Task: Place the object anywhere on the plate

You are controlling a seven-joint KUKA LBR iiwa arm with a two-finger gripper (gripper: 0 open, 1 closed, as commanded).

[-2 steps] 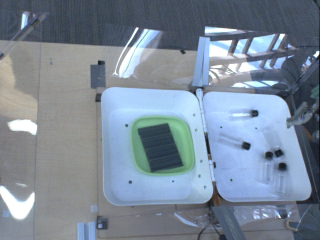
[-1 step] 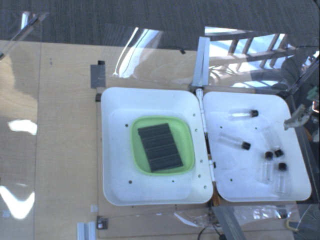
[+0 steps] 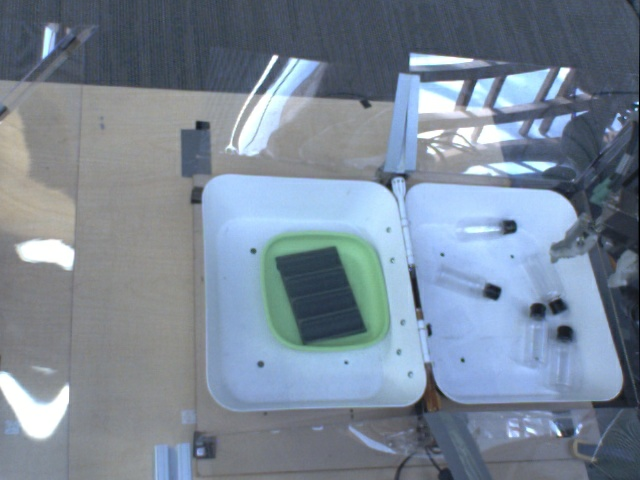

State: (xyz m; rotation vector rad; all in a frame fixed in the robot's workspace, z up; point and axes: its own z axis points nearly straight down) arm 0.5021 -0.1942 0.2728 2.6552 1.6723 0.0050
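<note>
No legible text or labels

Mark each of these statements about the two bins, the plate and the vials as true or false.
1. The green plate sits in the left bin. True.
2. A dark ridged block lies on the plate. True.
3. The clear vials are in the left bin. False: they lie in the right bin, scattered apart.
4. The vials have white caps. False: their caps are black.
5. A vial already rests on the plate. False: the plate carries only the dark block.
6. The claw is at the right bin's far right edge. True.
</note>
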